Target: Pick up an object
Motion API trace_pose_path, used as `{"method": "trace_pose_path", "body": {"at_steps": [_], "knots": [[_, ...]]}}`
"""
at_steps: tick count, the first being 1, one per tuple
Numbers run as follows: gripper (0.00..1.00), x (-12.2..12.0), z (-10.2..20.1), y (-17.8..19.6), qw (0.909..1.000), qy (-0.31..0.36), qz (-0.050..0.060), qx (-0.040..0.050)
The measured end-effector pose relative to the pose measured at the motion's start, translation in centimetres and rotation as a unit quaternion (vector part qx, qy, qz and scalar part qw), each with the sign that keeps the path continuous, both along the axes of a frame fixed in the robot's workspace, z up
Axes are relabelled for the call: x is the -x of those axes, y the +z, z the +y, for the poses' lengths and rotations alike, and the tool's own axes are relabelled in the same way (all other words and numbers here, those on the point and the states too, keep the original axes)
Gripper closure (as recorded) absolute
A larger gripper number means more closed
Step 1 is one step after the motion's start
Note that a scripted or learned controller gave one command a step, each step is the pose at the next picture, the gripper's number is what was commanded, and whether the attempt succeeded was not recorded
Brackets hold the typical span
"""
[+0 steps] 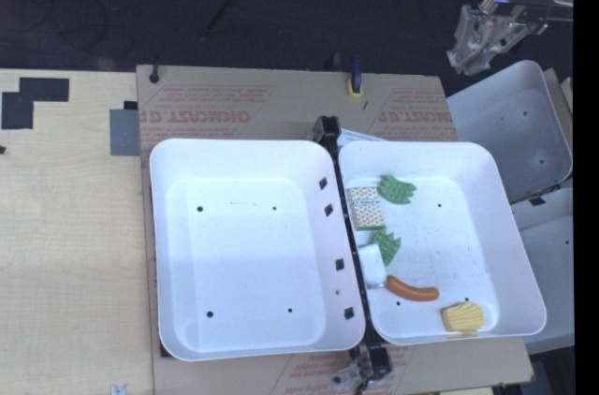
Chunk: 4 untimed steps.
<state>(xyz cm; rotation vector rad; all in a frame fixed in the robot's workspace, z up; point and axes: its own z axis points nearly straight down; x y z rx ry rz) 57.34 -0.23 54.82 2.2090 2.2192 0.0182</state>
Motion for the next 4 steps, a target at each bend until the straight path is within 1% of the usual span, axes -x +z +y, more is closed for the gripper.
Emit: {"method": "trace_pose_path", "body": {"at_steps": [1, 2, 3, 4], "knots": [[1.00, -4.0, -0.3, -19.5, 0.9999, -0.003, 0.017, 0.0010], [1.00, 2.8, -11.7, -24.2, 0.9999, -0.008, 0.013, 0.0015], [1.00, 1.2, -0.3, -23.5, 1.0000, 0.003, 0.009, -0.0012], [1.00, -7.4, 3.6, -19.1, 1.0000, 0.000, 0.004, 0.0004]]}}
